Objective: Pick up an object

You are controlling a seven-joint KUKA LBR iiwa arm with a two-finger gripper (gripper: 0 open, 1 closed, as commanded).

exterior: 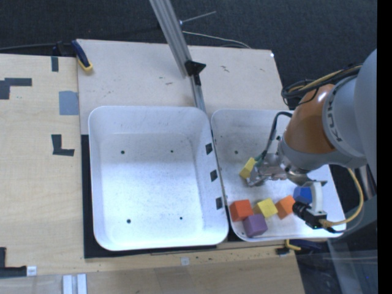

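My gripper [257, 174] reaches down into the right bin [236, 133] from the right, under the orange-banded wrist. A yellow block [247, 166] sits at its fingertips, tilted, touching or just in front of them; whether it lies between the fingers is unclear. Along the bin's front lie an orange block [241, 209], a small yellow block [267, 207], a purple block [255, 225], a second orange block [285, 207] and a blue block [302, 194], partly hidden by the arm.
The left bin [153, 176] stands beside the right one, sharing a wall at the middle. A metal pole [174, 35] slants down from the top to the bins' back edge. A yellow-handled tool [82, 57] lies at the bench's back left.
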